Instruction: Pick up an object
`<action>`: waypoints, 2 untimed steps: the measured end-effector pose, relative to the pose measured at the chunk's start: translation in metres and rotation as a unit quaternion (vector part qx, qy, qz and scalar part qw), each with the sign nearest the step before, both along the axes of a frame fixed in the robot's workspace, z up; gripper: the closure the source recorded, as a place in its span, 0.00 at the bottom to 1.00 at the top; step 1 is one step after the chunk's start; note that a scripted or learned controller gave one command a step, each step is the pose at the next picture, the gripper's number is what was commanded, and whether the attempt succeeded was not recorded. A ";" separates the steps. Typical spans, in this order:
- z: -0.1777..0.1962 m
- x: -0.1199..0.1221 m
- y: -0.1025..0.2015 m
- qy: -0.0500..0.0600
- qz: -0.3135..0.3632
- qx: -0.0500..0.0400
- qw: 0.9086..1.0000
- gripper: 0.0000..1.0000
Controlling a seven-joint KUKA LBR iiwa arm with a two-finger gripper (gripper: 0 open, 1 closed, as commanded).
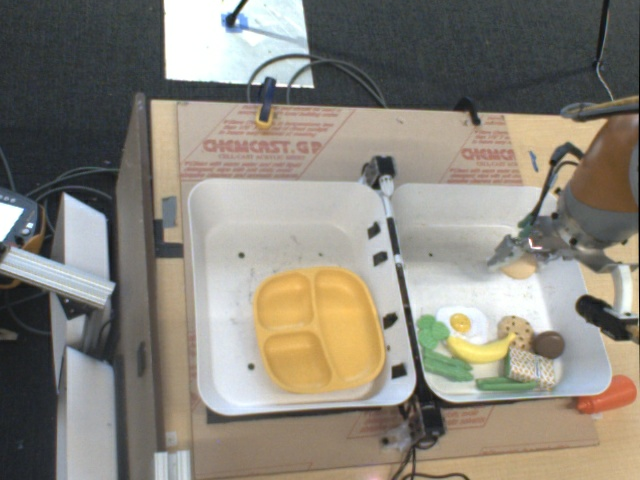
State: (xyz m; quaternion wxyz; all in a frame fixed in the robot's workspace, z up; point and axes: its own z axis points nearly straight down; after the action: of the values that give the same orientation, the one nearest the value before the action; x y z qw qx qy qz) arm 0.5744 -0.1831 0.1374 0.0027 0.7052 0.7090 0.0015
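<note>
A: Left to right, then. Left bin (215,218) holds one yellow divided tray (318,326), lying flat near the front wall. A divider (392,258) splits the two bins.

B: And the right bin (450,230)?

A: Play food bunched at the front: green pieces (440,353), fried egg (461,322), banana (482,347), cookie (514,327), brown round piece (548,344), wrapped block (531,369). A tan piece (518,268) sits apart, mid-bin.

B: Gripper?

A: Gripper (512,255) is low, right over the tan piece. Finger spacing: cannot tell; nothing confirmed held.

B: Handling?

A: Judged light, rigid plastic, smooth, likely to skid if pinched off-centre. Best taken across its short width.

B: Clearance?

A: Open floor to its left and behind; the bin's right wall is near the arm side. The front cluster is well apart, so a straight lift looks unobstructed.
</note>
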 end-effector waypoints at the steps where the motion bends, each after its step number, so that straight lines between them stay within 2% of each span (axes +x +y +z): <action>1: 0.022 0.017 0.039 0.001 0.002 0.001 1.000 1.00; 2: -0.007 0.010 0.020 0.003 -0.002 0.000 1.000 1.00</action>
State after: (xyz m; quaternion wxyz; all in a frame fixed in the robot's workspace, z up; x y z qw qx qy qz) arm 0.5842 -0.1627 0.1304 0.0002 0.7070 0.7073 -0.0005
